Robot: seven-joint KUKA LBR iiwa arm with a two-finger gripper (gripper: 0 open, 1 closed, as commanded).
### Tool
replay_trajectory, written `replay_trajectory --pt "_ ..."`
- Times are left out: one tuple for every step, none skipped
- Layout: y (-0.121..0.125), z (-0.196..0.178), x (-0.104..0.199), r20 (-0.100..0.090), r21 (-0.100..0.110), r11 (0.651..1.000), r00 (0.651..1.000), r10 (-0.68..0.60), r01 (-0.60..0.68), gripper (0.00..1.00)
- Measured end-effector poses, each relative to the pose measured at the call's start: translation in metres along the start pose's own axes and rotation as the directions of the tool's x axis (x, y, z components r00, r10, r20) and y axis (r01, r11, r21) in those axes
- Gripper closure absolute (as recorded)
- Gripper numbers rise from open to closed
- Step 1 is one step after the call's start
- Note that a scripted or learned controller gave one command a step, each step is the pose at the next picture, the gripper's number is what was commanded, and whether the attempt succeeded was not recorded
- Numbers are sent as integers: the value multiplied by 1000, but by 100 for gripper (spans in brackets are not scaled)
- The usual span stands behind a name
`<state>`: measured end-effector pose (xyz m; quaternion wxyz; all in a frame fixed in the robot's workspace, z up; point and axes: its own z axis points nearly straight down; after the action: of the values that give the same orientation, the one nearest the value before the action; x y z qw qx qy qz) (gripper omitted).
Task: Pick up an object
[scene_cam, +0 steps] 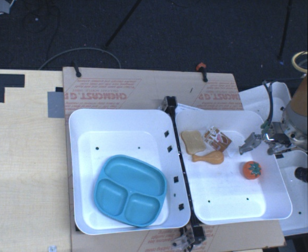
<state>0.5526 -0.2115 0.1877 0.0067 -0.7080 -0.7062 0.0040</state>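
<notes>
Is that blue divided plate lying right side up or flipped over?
Right side up. The blue plate lies flat in the left bin, and its three sunken compartments face the camera, with the raised rim around them.

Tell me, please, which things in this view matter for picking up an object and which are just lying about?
Part of the job:
- gripper, above the right bin
- orange ball
- tan bread slice
- tan drumstick
- brown-and-white packet

Just lying about:
- blue divided plate in the left bin
- cardboard sheet under both bins
- cables on the dark floor
</notes>
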Motion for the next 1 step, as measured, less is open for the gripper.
replay_trajectory --pt "3 -8 0 3 -12 1000 1000 -3 3 0"
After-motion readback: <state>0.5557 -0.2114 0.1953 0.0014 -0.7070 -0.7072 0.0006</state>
